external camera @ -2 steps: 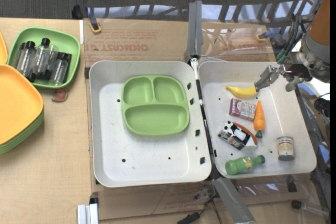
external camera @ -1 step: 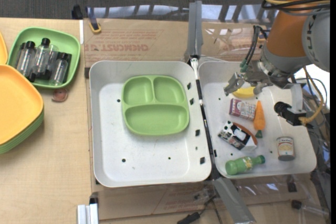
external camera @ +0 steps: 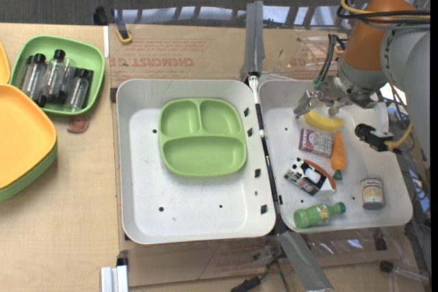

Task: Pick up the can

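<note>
While the arm (external camera: 383, 31) reaches in from your right, its hand (external camera: 320, 102) hangs over the far end of the right bin (external camera: 397, 215), directly above the banana (external camera: 323, 122). You can see its fingers spread apart with nothing between them. Your can (external camera: 372, 193) stands upright near the bin's right wall toward the near end, well apart from the hand. Between them lie a pink carton (external camera: 315, 141) and a carrot (external camera: 338, 152). A black-and-white packet (external camera: 308, 176) sits mid-bin, and a green bottle (external camera: 318, 214) lies on its side near the front. You have a green divided plate (external camera: 202, 135) in the left bin (external camera: 137, 215).
</note>
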